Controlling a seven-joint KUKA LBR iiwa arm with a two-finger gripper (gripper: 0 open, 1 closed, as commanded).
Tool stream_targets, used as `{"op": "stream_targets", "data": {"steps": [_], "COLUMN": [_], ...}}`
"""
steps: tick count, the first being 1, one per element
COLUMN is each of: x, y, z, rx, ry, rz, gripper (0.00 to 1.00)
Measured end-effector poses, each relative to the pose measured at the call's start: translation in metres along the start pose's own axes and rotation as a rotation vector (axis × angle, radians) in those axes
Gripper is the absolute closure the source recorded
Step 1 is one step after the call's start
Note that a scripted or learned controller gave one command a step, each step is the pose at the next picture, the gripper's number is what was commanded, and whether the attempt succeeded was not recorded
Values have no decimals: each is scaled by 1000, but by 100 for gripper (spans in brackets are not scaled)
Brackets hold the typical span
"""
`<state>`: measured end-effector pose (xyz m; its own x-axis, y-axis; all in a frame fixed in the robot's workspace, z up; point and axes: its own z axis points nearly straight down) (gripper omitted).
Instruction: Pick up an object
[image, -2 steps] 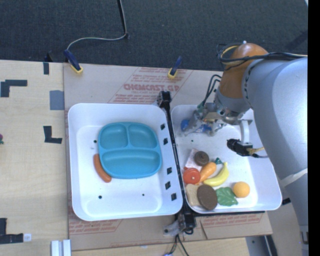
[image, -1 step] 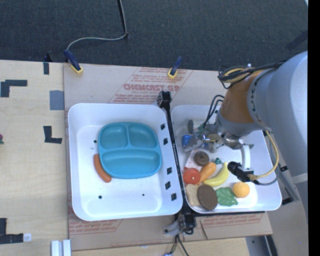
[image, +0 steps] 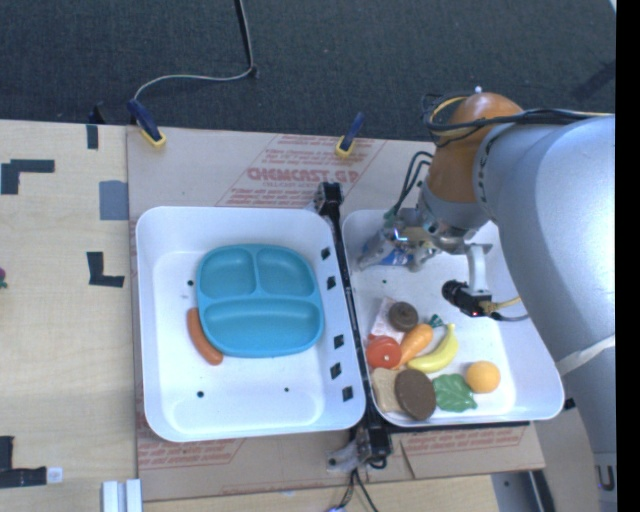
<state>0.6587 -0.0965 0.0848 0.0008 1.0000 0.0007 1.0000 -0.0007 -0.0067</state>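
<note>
- Toy food pile (image: 425, 365) sits in right bin (image: 520, 395), front-left part, untouched.
- Blue divided plate (image: 260, 300) in left bin (image: 165, 400); sausage (image: 203, 336) touching its left edge.
- Gripper (image: 400, 245) low over right bin's back-left corner; finger state: cannot tell.

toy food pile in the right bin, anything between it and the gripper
Nothing visible. The gripper sits at the far end of the right bin, and bare white floor separates it from the chocolate donut, the nearest of the pile.
</note>
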Motion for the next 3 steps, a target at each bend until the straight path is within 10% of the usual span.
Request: {"op": "stream_targets", "data": {"steps": [1, 2, 3], "x": [0, 52, 49], "y": [5, 5, -60], "z": [1, -101, -99], "rx": [17, -9, -5], "ry": [1, -1, -2], "rz": [3, -4, -1], "gripper": [0, 0, 0]}}
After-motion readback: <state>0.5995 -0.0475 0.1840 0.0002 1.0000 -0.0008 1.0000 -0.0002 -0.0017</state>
